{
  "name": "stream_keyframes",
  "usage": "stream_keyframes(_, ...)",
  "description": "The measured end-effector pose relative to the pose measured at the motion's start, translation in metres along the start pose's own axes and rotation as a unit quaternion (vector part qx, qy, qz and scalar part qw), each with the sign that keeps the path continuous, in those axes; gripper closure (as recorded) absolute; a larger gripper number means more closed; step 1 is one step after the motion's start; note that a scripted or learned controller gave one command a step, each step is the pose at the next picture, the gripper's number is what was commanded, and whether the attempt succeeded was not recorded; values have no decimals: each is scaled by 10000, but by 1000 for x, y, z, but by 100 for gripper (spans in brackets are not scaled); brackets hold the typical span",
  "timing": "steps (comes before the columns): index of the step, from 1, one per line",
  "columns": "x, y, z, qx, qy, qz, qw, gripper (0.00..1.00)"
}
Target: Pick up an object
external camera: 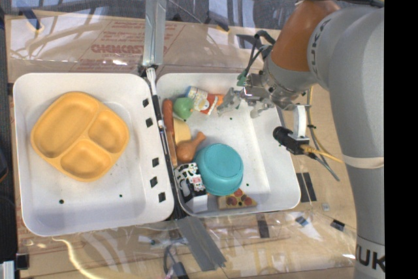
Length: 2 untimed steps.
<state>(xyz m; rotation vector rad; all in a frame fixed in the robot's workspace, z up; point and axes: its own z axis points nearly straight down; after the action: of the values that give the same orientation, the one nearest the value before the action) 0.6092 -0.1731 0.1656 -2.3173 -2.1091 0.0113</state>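
My gripper (242, 105) hangs over the back of the right bin (277, 170), fingers spread apart and nothing between them. Just left of it lies a small bottle (198, 101) with a green cap and a red and white label, close to one fingertip (226, 104) but not held. Along the bin's left wall lie a brown sausage (168, 115), a yellow wedge (182, 134) and a toy drumstick (188, 148). A teal bowl (221, 168) sits upside down near the front, with a black and white cow-patterned piece (189, 180) and a pizza slice (236, 200) beside it.
The left bin (39, 206) bears a yellow divided plate (80, 134). A metal divider bar (154, 29) stands behind the seam between the bins. The grey arm (346, 75) with its orange band covers the right side, and cables (307, 140) hang beside the right bin's edge.
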Motion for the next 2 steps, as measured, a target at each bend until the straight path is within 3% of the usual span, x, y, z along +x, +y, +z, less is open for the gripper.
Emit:
stream_keyframes(1, 7, -4, -37, -54, -5, -351, 9994, 0)
stream_keyframes(2, 56, 40, 45, -148, -41, -607, 9980, 0)
